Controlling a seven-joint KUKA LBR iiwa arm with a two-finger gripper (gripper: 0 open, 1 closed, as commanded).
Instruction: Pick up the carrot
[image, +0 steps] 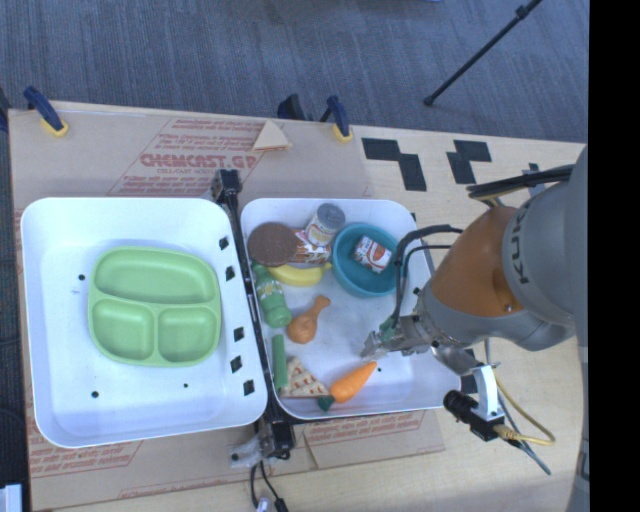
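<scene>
- My grey arm with its orange band (478, 268) reaches in from the right, over the right-hand shallow white bin (412, 395).
- My two-finger gripper (385, 343) hangs low above the bin floor near its right side; I cannot tell how it is set at this slant, and nothing visible sits in it.
- The small orange carrot with a green tip (350, 384) lies on the bin floor near the front wall, tilted, just below and left of my gripper and apart from it.
- Just left of the carrot lies a tan, waffle-patterned wedge (299, 380).
- Further back lie a brown drumstick-shaped toy (308, 321), a yellow banana (297, 273), a round brown disc (273, 243), a small can (324, 224) and a blue bowl (362, 260) holding a red-and-white item.
- The left-hand white bin (50, 300) bears a light green, three-compartment plastic tray (155, 305).
</scene>
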